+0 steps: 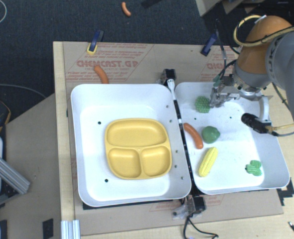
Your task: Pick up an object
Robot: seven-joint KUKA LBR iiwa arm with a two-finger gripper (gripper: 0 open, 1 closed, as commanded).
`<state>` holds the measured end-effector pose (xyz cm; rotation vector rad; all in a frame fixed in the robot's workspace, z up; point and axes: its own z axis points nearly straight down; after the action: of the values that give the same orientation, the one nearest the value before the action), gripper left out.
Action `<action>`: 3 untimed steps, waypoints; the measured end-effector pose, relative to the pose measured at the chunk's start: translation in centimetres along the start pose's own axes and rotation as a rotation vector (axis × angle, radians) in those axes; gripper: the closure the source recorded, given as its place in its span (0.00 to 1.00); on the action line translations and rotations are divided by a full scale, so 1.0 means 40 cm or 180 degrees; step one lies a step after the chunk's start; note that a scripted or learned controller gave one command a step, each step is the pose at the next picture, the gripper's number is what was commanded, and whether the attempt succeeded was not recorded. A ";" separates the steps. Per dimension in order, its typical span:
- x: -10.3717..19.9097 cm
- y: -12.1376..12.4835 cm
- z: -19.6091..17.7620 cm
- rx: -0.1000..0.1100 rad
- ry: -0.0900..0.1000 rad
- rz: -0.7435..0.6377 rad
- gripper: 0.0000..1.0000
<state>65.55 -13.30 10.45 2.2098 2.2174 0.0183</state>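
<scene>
Two bins | left bin (82, 133): yellow tray (137, 148) | right bin (271, 173): sausage (193, 135), corn (208, 162) | fingers (216, 99): grip unclear

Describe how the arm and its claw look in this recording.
The arm is grey and rounded, with an orange band above the wrist and a yellow cable looping beside it. The claw is small, metallic grey, under a pale wrist collar.
</scene>
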 end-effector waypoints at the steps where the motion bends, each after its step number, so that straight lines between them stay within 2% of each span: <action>1: 0.001 0.012 -0.110 0.0029 -0.0008 0.0007 1.00; 3: -0.010 0.029 -0.307 0.0032 -0.0007 0.0008 1.00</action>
<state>66.52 -13.70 22.75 2.2167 2.2184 0.0046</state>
